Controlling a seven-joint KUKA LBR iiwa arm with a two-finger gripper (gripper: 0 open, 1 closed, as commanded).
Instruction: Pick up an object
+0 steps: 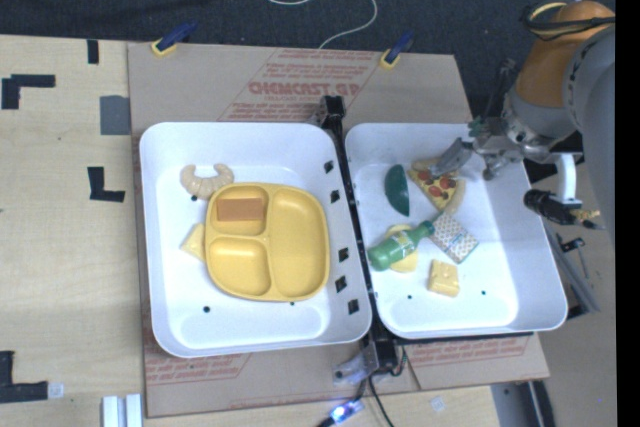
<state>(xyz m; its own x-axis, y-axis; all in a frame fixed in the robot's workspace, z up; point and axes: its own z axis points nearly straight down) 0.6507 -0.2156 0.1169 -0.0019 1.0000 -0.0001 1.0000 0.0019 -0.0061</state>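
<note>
My gripper (473,158) hangs over the far part of the right bin (520,245), just beyond and to the right of a pizza slice (438,185). Its two fingers are spread, open, with nothing between them. Beside the slice lies a dark green leaf-shaped piece (398,189). Nearer the front lie a green bottle (400,243) resting on a yellow piece, a grey checkered packet (454,237) and a yellow cheese block (444,277).
The left bin (165,215) holds a yellow divided plate (285,255) with a brown toast (240,208) in one compartment, a tan croissant (205,178) and a pale yellow wedge (193,240). The arm's grey body (560,85) stands over the right bin's far right corner.
</note>
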